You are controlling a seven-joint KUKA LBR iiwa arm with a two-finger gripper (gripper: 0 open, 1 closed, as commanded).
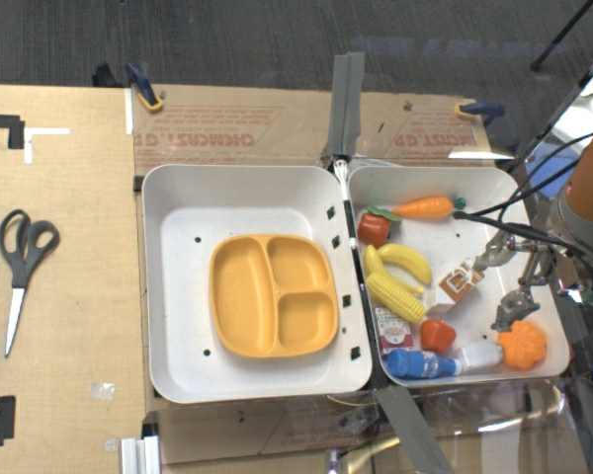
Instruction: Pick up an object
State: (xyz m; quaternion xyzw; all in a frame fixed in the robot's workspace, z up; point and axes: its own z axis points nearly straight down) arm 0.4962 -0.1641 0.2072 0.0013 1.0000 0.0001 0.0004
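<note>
The right bin (pixel 534 215) holds several toys: a carrot (pixel 423 207), a red pepper (pixel 374 228), a banana (pixel 405 260), a corn cob (pixel 395 296), a small brown and white box (pixel 460 281), a red piece (pixel 437 336), a blue bottle (pixel 422 365) and an orange knobbly fruit (pixel 523 345). My gripper (pixel 503 282) hangs over the bin's right side, just right of the small box and above the orange fruit. It is open, its fingers spread apart with nothing between them.
The left bin (pixel 178 265) holds a yellow divided plate (pixel 274 294). A pink packet (pixel 393 330) lies under the corn. Scissors (pixel 22 255) lie on the bench at far left. Black cables (pixel 504 205) run across the right bin's far right corner.
</note>
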